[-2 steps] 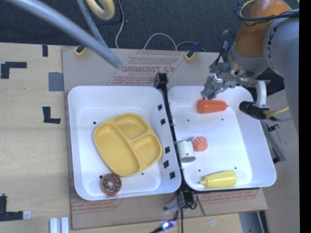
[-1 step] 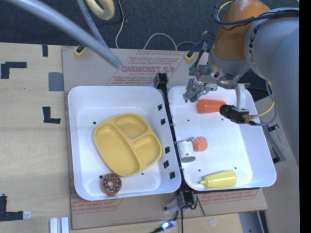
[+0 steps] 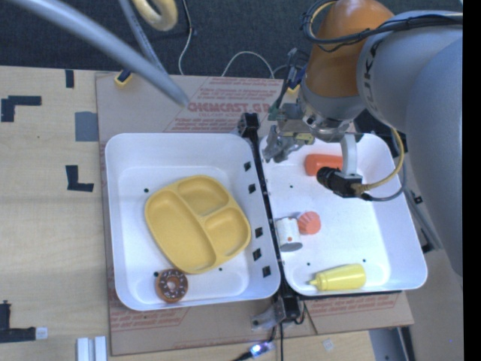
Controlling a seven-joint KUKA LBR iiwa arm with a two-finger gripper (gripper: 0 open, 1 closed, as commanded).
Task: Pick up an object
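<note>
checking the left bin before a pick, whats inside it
The left bin holds a yellow divided plate lying flat with nothing in its compartments, and a chocolate donut near the front edge. Whatever lies under the plate is covered.

Grey arm (image 3: 421, 74) from the right, wrist bent downward.

Illumination is bright and even, from overhead. The white bins (image 3: 120, 201) reflect strongly, near overexposure on their floors. Shadows beside the yellow tray (image 3: 197, 222) are soft and short. The grey pole (image 3: 90, 32) above the bins is blurred, out of focus.
</note>
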